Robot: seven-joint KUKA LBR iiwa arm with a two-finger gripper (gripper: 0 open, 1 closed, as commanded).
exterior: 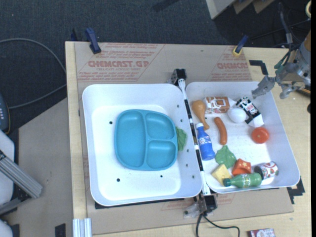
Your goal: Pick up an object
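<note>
Here, camera view, looking down at a slant:
My gripper (273, 85): I hover over the upper right corner of the right bin (286, 147), fingers spread apart, nothing between them.
Targets: all crowded in that bin. A tomato (260, 135) sits nearest me, just below a white egg-like ball (237, 115) and a black-and-white toy (248, 107).
Further in: sausage (220, 130), blue bottle (205, 142) along the divider, green bottle (243, 181) lying at the near edge.
Left bin (98, 132): holds a blue divided plate (146, 139), a green leafy piece (180, 138) tucked against its right side.
Why here: I judge the corner gives me a clear drop onto the tomato, which lies apart from its neighbours.
</note>
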